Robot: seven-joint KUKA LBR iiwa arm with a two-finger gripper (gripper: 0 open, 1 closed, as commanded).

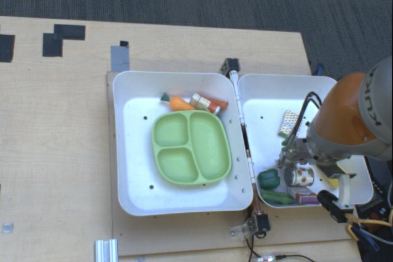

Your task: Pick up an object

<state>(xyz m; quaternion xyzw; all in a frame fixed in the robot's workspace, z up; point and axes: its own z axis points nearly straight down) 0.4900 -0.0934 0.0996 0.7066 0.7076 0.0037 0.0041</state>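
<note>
My gripper (293,164) hangs low over the near part of the right bin (265,108), under the grey arm with the orange band (345,112). Right beside it, on the near side, is a small white can with a printed label (303,177). A dark green pepper-like piece (268,178) lies just to its left, and a long green vegetable (277,197) lies at the bin's front wall. A purple-pink item (306,197) and a yellow piece (330,181) lie nearby, partly under the wrist. A small patterned box (288,123) lies further back.
The left bin (132,132) holds a light green divided plate (191,147), with a carrot (180,104) and a red-capped packet (205,102) behind it. A ridge (241,132) separates the bins. Cables (362,227) lie at the bench's near right.
</note>
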